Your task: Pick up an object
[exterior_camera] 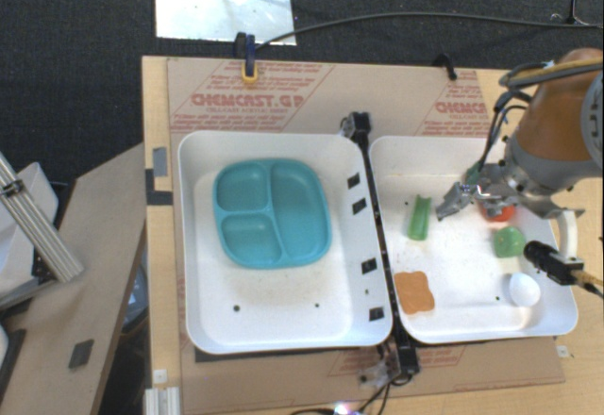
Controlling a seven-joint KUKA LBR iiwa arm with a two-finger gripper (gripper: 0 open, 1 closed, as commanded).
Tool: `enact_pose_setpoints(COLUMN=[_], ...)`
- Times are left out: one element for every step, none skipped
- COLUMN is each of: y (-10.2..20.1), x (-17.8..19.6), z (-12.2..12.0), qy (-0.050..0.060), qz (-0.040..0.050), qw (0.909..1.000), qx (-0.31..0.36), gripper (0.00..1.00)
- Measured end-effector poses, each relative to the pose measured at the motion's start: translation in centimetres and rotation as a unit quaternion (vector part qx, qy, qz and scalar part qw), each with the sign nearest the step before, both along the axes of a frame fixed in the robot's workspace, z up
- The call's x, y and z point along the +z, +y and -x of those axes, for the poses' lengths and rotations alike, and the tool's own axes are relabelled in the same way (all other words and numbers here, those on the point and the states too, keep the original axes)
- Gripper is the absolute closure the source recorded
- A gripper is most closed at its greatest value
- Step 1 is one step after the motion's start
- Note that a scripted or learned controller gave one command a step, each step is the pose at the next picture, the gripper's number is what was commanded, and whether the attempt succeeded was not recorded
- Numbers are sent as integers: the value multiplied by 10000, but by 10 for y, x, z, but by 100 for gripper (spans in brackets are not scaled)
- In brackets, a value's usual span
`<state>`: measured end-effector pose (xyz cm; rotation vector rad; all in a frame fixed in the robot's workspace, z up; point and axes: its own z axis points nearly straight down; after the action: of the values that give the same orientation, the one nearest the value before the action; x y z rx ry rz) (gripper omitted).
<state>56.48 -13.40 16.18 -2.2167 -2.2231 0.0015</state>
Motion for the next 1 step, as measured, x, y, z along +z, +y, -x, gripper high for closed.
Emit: enact_pose_setpoints(y=[2], x=[-62], z=[-4], qy=[7], qz=[0], qw=[10000], qx=[-6], gripper=[0])
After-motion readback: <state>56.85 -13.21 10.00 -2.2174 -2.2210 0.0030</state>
